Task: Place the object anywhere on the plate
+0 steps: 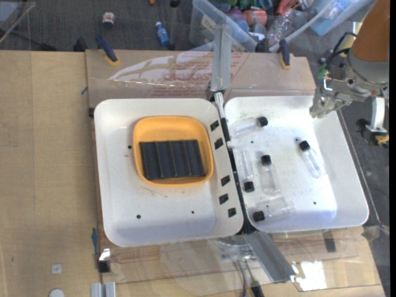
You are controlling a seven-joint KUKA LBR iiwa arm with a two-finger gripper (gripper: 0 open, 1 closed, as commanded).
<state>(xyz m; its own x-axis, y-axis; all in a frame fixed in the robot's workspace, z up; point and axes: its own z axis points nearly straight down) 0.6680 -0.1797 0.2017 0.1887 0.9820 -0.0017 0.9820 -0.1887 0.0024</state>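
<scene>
The end effector [323, 103] hangs over the far right corner of the right bin [346, 197], a pale metal piece poking down and to the left from the wrist, and from here I cannot tell how it is set or whether it has hold of anything; nothing shows clearly in it. Above it the arm [374, 36] comes in from the right, its orange band at the top right edge, with cables trailing beside it. Below, in the right bin, lie several small clear vials with black caps [266, 172], scattered and mostly on their sides, well apart from the end effector. In the left bin [114, 166] sits the orange plate [173, 126], which carries a dark ribbed block [172, 159] at its middle. Red printing shows on the clear sheet [176, 70] behind the bins, too blurred to read. Past the surface [43, 166], a clear tub [260, 11] holds bright toys.
</scene>
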